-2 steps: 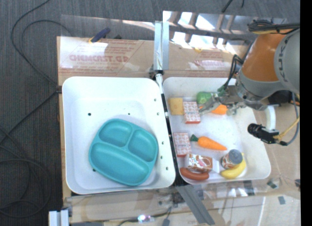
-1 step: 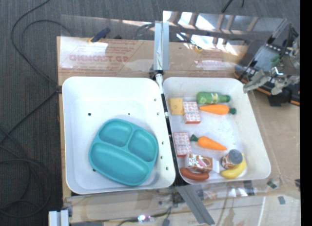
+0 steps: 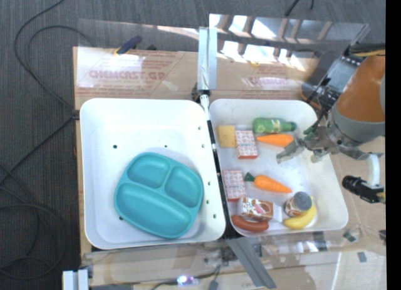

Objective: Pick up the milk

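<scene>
A single fixed camera looks down at a slant from above the table (image 3: 125, 72), far enough to take in both shallow white plastic bins (image 3: 94, 157) side by side. The grey, orange-banded arm (image 3: 363, 101) enters from the right edge.

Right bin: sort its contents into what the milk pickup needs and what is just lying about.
For the job:
milk carton
claw

Lying about:
green bottle
two carrots
two red-checked packs
yellow block
sausage
banana
can
blue plate in the left bin
</scene>
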`<state>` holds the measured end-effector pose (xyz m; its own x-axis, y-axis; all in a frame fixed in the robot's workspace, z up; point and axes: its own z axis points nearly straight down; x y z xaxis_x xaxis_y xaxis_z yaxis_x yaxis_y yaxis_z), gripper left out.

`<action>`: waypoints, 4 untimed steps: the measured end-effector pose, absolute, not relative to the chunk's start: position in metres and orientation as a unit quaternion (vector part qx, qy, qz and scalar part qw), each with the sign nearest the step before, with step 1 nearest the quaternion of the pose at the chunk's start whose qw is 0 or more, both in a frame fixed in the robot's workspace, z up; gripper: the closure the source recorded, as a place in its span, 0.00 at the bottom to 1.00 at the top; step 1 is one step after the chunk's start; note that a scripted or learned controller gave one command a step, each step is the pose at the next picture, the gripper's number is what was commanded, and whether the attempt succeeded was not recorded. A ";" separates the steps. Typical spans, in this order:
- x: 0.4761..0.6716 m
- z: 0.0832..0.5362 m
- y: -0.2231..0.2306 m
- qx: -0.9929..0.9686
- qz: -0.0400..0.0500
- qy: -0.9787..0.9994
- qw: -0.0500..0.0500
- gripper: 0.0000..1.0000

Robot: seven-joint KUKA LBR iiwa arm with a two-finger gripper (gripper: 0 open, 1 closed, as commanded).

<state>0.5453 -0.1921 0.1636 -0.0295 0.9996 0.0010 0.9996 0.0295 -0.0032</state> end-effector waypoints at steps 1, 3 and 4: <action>0.582 0.188 -0.222 -0.693 0.000 -0.721 0.000 0.00; 0.574 0.199 -0.222 -0.660 0.001 -0.751 0.000 0.00; 0.511 0.125 -0.180 -0.695 0.000 -0.719 0.000 0.00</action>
